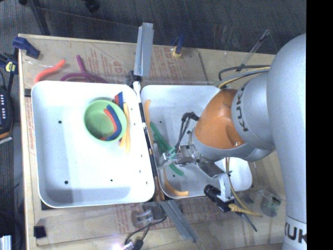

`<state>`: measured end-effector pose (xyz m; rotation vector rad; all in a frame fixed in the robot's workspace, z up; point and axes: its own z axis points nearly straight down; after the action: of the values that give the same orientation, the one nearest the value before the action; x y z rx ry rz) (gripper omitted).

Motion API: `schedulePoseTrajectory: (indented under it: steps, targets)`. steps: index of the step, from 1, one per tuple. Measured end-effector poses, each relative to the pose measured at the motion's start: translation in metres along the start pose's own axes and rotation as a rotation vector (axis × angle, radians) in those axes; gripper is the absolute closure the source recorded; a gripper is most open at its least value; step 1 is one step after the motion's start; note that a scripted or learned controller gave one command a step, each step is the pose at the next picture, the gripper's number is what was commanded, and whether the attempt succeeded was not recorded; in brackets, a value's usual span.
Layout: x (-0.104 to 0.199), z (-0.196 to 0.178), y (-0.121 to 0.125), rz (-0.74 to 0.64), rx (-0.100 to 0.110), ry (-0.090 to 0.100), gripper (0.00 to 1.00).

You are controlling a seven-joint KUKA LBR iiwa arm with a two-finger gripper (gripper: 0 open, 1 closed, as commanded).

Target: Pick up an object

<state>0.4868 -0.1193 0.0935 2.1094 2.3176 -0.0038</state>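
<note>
My gripper (169,159) is low in the left part of the right bin (171,95), close to the wall between the two bins. A long green strip (158,136) lies slanted beneath it, and its lower end (177,170) shows just past the gripper. A curved yellow piece (176,190) rests at the bin's front edge. A thin orange stick (147,111) lies along the bin's left wall. The orange wrist band (221,126) and grey arm cover the right half of this bin.
The left bin (62,165) holds a green bowl (101,121) with red and blue curved pieces and a yellow stick (126,132) at its right rim. Behind the bins lie an orange piece (49,72) and a purple loop (83,77). Cables hang at the front right.
</note>
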Motion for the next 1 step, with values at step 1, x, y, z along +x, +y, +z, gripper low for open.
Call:
schedulePoseTrajectory:
  steps: [1]
  targets:
    - [0.0016,-0.0095,0.0005,-0.008,0.003,0.003,1.00]
